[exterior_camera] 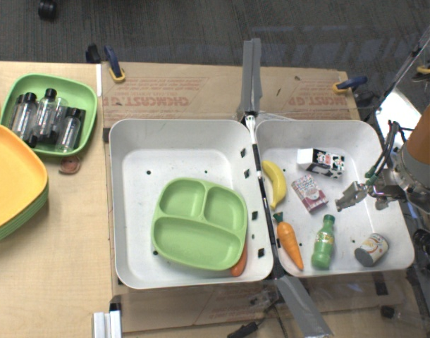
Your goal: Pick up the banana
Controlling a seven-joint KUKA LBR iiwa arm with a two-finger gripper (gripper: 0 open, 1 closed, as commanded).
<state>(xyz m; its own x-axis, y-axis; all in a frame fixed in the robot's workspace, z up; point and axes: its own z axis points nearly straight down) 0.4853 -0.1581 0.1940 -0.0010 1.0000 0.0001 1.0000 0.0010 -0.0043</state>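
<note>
Over right bin [384, 255], gripper [350, 197] well apart from banana [275, 182]

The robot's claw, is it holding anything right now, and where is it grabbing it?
Nothing. The gripper hangs over the right bin with nothing between its fingers. The banana lies apart, by the bin's left wall.

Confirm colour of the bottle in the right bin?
Green bottle with a yellow label, seen in the camera view, standing between the carrot and the can.
</note>
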